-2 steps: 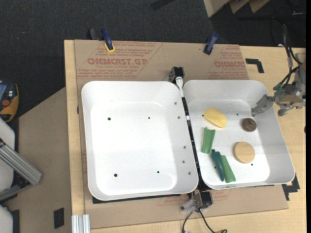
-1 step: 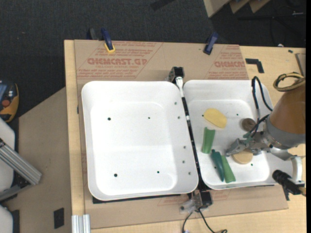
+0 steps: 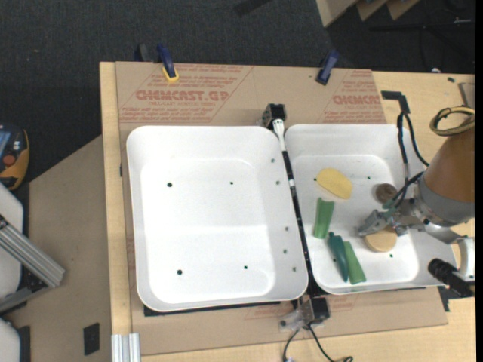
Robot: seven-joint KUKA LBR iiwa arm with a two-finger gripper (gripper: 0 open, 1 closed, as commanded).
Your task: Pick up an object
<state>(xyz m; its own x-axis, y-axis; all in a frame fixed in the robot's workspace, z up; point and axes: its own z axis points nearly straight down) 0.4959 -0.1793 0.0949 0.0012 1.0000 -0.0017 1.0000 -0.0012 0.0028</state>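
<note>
Starting at the left, the left bin (image 3: 204, 217) sits beside the right bin (image 3: 355, 145), which holds a yellow piece (image 3: 334, 183), a light green block (image 3: 324, 218), a dark green tool (image 3: 345, 258) and a tan disc (image 3: 381, 241); the gripper (image 3: 379, 222) hangs just above that disc, jaw opening impossible to tell, nothing visibly held

Bins (image 3: 151, 202): plain white, dotted with a few small black spots
Oval lump (image 3: 334, 182): pale yellow
Short block (image 3: 324, 218): light green
Long piece (image 3: 346, 259): darker green with a teal end
Round disc (image 3: 380, 241): tan
Arm (image 3: 453, 176): orange-brown band over grey
Bench (image 3: 121, 111): light brown board, printed with red lettering
Clamps (image 3: 166, 62): blue, one tipped yellow
Floor (image 3: 60, 36): dark grey
</note>
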